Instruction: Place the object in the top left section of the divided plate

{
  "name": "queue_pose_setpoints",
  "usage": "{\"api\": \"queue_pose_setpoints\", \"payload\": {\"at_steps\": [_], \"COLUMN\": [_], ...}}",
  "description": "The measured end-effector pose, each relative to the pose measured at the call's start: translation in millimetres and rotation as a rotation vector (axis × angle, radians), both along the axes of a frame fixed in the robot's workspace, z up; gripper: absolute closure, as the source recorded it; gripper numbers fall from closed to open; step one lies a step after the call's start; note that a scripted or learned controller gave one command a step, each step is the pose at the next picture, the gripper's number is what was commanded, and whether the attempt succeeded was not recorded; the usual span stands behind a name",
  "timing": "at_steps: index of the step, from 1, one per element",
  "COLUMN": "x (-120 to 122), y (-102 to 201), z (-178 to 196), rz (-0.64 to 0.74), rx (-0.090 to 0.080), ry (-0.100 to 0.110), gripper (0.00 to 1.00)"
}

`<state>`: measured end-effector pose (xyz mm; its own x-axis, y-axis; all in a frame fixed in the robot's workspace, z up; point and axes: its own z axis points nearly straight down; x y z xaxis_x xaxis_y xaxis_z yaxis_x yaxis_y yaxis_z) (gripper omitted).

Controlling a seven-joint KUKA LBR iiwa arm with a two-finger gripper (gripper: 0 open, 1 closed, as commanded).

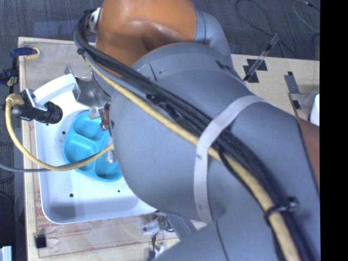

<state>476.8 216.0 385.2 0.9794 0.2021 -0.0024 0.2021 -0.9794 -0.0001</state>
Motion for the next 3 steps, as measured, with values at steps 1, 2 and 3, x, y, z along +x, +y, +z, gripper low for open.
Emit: {"api": "queue_pose_setpoints", "payload": {"at_steps": [1, 2, 3], "x": [2, -3, -4], "y": [-4, 2, 4], "z": [55, -194, -186], "rz": [0.265, 0.067, 0.077], "rx": [-0.005, -0.001, -0.002], "ry": [0.003, 0.007, 0.015], "gripper": [0.00, 0.00, 1.00]}}
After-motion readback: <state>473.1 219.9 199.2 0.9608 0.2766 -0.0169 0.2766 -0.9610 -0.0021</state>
